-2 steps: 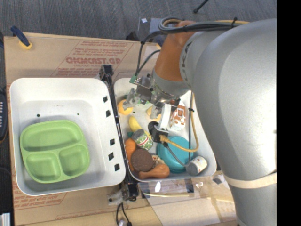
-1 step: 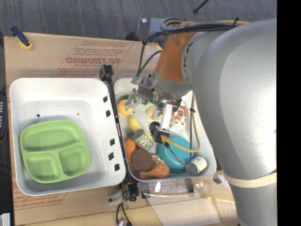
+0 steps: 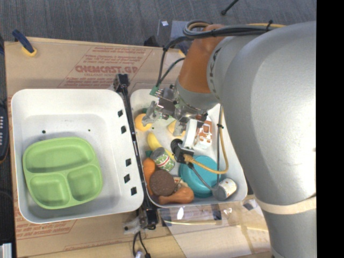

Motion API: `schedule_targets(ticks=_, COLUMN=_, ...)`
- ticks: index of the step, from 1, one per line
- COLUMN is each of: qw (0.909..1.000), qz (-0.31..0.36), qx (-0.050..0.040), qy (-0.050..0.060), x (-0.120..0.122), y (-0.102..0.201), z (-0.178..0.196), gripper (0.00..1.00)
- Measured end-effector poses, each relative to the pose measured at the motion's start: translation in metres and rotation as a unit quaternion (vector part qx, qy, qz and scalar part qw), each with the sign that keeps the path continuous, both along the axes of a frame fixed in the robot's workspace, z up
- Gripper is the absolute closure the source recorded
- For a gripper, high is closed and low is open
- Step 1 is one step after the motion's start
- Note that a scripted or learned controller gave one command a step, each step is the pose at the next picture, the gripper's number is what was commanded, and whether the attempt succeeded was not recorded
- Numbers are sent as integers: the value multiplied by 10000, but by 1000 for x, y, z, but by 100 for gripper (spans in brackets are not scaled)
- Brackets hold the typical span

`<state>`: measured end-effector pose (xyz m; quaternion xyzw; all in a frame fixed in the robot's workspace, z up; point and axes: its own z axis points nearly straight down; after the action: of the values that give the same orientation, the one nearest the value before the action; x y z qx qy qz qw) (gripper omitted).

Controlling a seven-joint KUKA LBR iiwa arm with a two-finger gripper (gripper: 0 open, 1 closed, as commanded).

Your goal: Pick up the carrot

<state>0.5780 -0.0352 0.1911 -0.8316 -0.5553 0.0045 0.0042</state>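
The carrot, a smooth orange taper, lies against the left wall of the right bin, among a brown disc, a small can, a yellow banana and a teal bowl. The gripper hangs over that bin's far end; its fingers' spread cannot be told. The left bin holds a green compartment tray. Beneath lies cardboard printed "CHEMCAST", on grey carpet.

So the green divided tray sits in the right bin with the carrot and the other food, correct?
Not quite. The camera view shows the green divided tray in the left bin; the carrot and the other food lie in the right bin, below the claw.
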Motion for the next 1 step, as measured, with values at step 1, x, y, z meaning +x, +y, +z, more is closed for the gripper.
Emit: schedule_targets(ticks=1, qw=10000, qz=0, qx=0, qy=0, x=0, y=0, z=0, gripper=0)
